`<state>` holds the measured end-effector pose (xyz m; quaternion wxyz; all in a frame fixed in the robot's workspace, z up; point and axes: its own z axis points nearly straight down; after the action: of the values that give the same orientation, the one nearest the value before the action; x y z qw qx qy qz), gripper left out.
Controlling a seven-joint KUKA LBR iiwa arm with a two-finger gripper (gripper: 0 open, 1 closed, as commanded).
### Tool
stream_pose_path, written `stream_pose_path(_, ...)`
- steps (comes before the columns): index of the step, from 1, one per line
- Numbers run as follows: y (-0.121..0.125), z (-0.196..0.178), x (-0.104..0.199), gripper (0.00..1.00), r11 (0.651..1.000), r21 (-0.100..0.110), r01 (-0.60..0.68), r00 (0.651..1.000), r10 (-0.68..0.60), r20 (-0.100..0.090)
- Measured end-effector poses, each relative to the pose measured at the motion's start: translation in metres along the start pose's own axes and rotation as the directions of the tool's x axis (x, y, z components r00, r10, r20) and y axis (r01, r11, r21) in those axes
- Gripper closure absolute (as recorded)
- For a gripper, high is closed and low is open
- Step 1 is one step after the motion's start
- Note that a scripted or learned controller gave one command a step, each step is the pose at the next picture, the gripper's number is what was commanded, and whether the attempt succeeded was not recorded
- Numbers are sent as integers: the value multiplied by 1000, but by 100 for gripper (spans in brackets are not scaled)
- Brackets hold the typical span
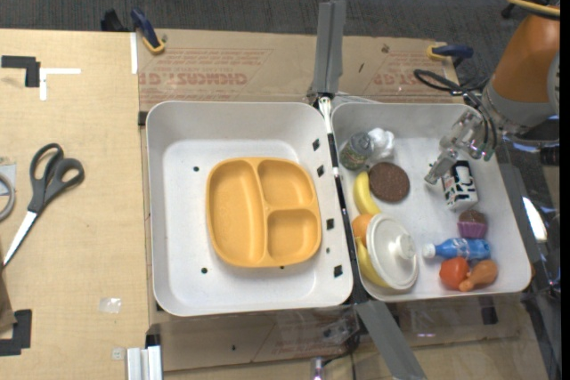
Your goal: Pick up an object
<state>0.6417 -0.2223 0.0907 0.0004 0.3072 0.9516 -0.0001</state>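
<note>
Well, camera view: arm (525,58) enters at 3 o'clock, cut off by the frame edge. Gripper (443,169) hangs over the right bin (512,200), just beside a black-and-white can (460,185) at its 3 o'clock; can't tell if it touches or if the claw is apart or together, metal parts blur. Can label unreadable. 2 white bins. Left bin (169,218) holds 1 orange divided plate (264,211) w/ 3 sections. Right bin: 1 brown disc (389,181), a banana (362,193) partly hidden under a white lidded bowl (393,251), a blue bottle (450,248), orange-red toys at 5 o'clock hard to make out. Cardboard at 12 o'clock bears mirrored print, not legible. 1 pair of scissors (44,182) at 9 o'clock on bench.
</note>
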Motion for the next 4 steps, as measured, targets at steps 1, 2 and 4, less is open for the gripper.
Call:
stream_pose_path(1, 1, -9, -1, 100, 1000, 0, 3, 1000, -3, 3)
stream_pose_path(2, 67, -34, 37, 100, 995, 0, -104, 995, 104, 0)
stream_pose_path(4, 1, 0, 33, 0, 960, -1, 281, 960, -281, 0)
